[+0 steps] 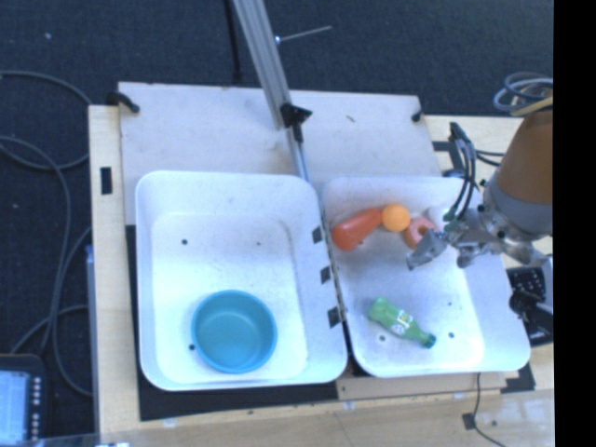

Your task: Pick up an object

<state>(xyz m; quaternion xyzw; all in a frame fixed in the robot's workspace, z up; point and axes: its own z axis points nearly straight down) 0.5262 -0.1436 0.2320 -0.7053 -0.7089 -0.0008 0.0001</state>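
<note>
Beside the orange ball [396, 217], a small orange-pink object [416, 232] lies partly hidden behind the claw [426, 250], too blurred to identify; the claw's fingers cannot be made out.

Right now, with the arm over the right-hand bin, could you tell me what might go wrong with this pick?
1. The claw sits beside a tight cluster: the orange ball touches the red-orange object, so closing could nudge them apart instead of gripping.
2. The green bottle lies flat and could roll if bumped.
</note>
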